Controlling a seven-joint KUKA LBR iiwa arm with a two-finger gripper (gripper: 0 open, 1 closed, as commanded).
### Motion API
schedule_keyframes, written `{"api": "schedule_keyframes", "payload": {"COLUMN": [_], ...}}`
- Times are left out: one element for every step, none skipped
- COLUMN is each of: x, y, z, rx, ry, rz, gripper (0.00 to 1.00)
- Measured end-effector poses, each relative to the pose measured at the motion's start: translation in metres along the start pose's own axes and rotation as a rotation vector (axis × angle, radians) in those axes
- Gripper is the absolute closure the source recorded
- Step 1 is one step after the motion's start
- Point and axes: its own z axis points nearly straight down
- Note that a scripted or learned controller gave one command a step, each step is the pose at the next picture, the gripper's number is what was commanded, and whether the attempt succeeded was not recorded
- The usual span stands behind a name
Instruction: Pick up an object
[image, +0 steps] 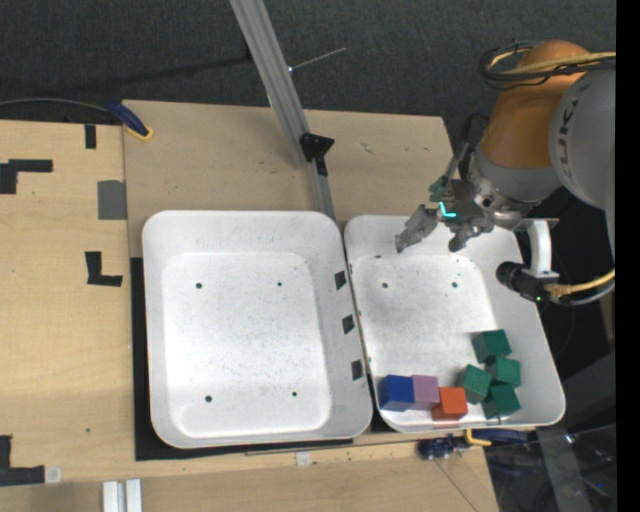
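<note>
The claw (437, 232) hangs over the far edge of the right bin (420, 300), its two grey fingers (412, 236) spread apart and released, with nothing between them. Above it a small teal light glows at the wrist, and the grey arm (560, 120) with its orange band rises away to the right.

Well apart from the claw, toward the camera, lie all the objects: seven blocks clustered in the near corner of the same bin. One is a blue block (398, 391), nearest the divider between the bins and almost straight down the view from the fingers. Just beside it, touching, sits one pale purple block (426, 389), and next to that one orange block (452, 402). Farther right are four green blocks (493, 372), dark green cubes huddled close, some tilted, stretching from the orange one up along the bin's right wall.

To the claw's left, across the divider, sits the left bin (245, 320), white with fine dark speckles. A slanted grey metal bar (285, 90) runs down toward the gap between the two bins.
</note>
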Motion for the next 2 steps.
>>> {"api": "schedule_keyframes", "payload": {"x": [0.000,-0.003], "y": [0.001,0.003], "z": [-0.002,0.042], "rx": [-0.004,0.000], "ry": [-0.001,-0.002], "rz": [-0.001,0.000], "gripper": [0.00,0.00]}}
